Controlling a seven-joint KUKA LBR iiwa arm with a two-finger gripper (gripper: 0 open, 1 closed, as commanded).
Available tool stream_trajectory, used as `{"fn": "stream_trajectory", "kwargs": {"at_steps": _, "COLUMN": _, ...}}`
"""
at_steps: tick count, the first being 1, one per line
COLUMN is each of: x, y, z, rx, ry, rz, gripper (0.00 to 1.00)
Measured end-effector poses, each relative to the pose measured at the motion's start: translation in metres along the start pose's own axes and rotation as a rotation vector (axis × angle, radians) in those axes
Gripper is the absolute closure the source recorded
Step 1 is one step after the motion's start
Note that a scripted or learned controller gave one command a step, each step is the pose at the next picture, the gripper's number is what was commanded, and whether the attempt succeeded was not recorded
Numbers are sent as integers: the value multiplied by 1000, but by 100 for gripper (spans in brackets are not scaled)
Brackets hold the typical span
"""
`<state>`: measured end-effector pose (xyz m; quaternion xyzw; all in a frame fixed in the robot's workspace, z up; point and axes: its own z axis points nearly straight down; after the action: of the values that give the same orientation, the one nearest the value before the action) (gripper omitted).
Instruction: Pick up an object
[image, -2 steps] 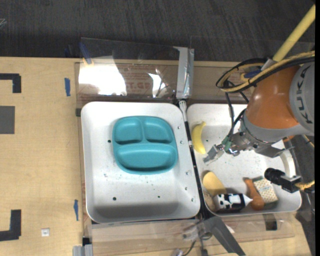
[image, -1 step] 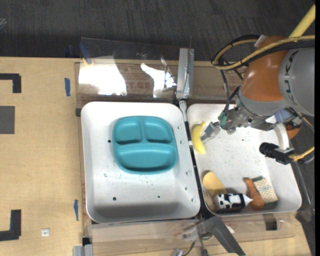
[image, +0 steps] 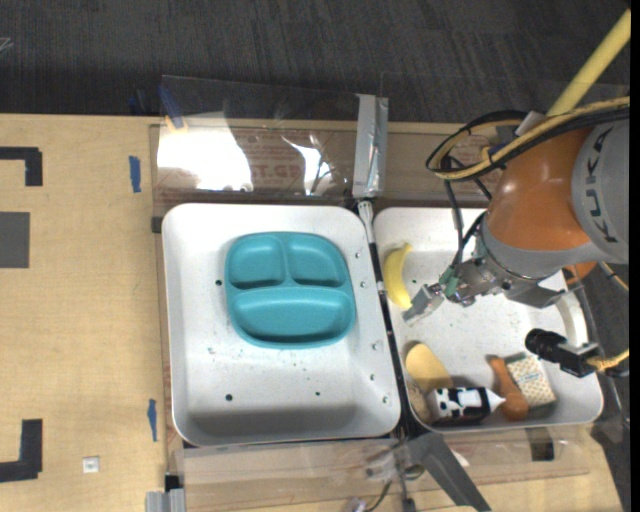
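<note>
The right bin (image: 480, 325) holds several small objects. A yellow banana (image: 398, 275) lies by its left wall. A yellow wedge (image: 425, 365), a black-and-white cow-patterned toy (image: 462, 403), an orange-brown piece (image: 505, 387) and a tan checkered block (image: 532, 378) sit along its front edge. My gripper (image: 428, 300) hangs low over the bin floor, just right of the banana's lower end, and nothing visible is in it. The orange band and grey wrist hide the bin's back right part.
A teal divided plate (image: 290, 288) lies in the left bin (image: 195, 400). A black cylindrical part (image: 555, 347) juts out near the right bin's right wall. Clear plastic sheeting and yellow cables run along the back.
</note>
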<state>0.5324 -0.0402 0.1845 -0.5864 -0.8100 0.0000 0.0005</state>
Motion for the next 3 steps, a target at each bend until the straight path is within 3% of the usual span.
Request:
{"fn": "stream_trajectory", "kwargs": {"at_steps": 1, "x": -3, "y": -57, "z": 0, "rx": 1, "ry": 0, "rz": 53, "gripper": 0}}
{"fn": "stream_trajectory", "kwargs": {"at_steps": 2, "x": -6, "y": -37, "z": 0, "rx": -2, "ry": -1, "rz": 13, "gripper": 0}}
{"fn": "stream_trajectory", "kwargs": {"at_steps": 3, "x": 7, "y": 28, "z": 0, "rx": -3, "ry": -1, "rz": -80, "gripper": 0}}
